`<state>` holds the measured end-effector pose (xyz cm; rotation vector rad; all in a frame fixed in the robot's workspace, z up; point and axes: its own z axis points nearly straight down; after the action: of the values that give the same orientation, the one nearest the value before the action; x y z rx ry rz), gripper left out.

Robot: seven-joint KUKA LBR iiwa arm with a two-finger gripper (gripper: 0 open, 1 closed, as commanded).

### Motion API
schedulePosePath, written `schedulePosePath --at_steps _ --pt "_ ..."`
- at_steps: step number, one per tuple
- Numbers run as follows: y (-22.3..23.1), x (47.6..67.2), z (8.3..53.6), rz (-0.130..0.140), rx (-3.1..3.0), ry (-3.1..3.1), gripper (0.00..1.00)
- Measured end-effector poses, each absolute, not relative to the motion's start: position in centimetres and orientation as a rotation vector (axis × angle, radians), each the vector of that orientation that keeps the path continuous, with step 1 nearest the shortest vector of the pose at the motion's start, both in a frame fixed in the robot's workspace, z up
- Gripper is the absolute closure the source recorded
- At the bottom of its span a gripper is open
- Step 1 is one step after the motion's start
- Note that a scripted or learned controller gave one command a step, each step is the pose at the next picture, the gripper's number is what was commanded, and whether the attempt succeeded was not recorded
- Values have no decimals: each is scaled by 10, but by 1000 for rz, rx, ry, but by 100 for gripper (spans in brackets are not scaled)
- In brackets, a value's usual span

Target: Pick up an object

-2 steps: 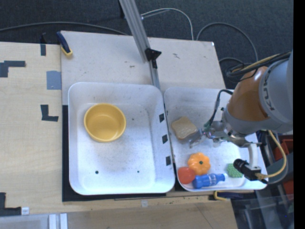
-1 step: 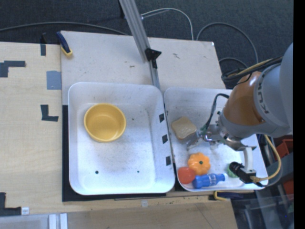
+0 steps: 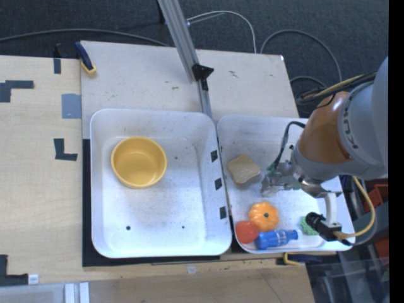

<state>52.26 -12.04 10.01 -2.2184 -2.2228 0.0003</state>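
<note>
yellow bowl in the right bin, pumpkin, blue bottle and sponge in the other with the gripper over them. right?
Not quite. The camera view shows the yellow bowl in the left bin, not the right. The pumpkin, blue bottle and sponge lie in the right bin, with the gripper over them.

The end effector hangs between a tan sponge and an orange pumpkin.
</note>
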Motion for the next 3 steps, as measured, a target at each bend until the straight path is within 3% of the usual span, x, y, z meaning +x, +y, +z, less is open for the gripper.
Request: schedulePosePath --at_steps 2,3 --pt "-122 534 206 -3 -2222 -2225 100" --pt "-77 556 219 -3 -2214 -2228 100"
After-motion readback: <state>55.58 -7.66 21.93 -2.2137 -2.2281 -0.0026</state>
